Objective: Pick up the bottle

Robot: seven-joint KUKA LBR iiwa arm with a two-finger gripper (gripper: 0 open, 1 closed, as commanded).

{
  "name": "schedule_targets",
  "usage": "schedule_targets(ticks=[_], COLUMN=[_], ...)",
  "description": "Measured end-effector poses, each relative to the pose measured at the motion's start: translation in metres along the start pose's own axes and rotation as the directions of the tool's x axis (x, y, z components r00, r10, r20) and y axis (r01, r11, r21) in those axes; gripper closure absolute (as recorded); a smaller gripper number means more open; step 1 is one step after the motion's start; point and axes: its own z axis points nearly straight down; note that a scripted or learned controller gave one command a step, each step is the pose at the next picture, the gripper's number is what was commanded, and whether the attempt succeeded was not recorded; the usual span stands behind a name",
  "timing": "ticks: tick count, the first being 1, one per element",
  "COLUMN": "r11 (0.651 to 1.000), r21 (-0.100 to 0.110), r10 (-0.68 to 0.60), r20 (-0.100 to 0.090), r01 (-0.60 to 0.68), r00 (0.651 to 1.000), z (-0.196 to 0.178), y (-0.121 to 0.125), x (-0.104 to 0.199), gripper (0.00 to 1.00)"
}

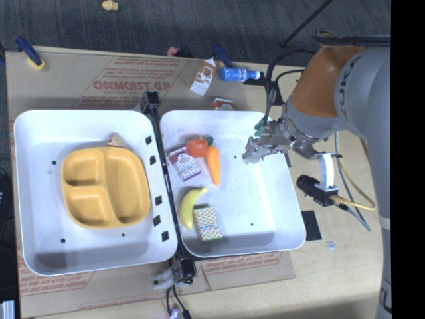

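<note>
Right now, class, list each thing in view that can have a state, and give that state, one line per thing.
blue bottle: lying on the bench behind the right bin
gripper: over the right bin, holding nothing visible
banana: lying in the right bin
carrot: lying in the right bin
yellow tray: flat in the left bin

The bench [345, 258] bears cardboard [126, 82], perhaps taped, under two bins [40, 258].

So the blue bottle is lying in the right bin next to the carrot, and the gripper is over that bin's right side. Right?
Not quite. The camera view shows the blue bottle lying on the bench behind the right bin, outside it, not next to the carrot. The rest stands: the gripper is over that bin's right side.
</note>
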Motion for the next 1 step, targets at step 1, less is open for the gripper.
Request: schedule_targets(ticks=[1], r11=[0.994], r21=[-0.003], r10=[-0.106], r20=[0.001], r01=[0.106], r00=[0.994], z=[-0.006], y=[-0.0709], x=[-0.0336], gripper=[1.0])
